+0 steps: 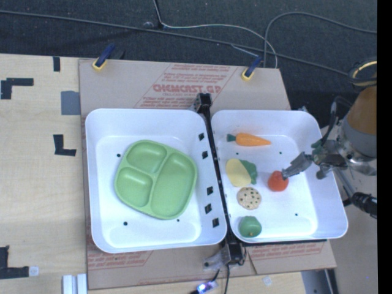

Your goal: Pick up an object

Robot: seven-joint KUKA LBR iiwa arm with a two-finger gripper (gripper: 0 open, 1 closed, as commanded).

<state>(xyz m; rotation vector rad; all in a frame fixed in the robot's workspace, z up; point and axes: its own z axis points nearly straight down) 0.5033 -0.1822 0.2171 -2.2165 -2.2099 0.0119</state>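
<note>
The right bin (306,127) holds an orange carrot (248,140), a yellow piece with a green leaf (239,172), a speckled cookie (248,197), a green round fruit (249,226) and a small red tomato (277,181). My gripper (294,166) reaches in low from the bin's right side. Its tip is right at the upper right edge of the tomato. Whether it touches the tomato is unclear. Nothing is lifted off the bin floor.
A green divided plate (156,177) lies in the left bin (98,164). A black divider (211,158) runs between the bins. Bare white floor lies at the right bin's lower right. Cables run across the dark surface behind.
</note>
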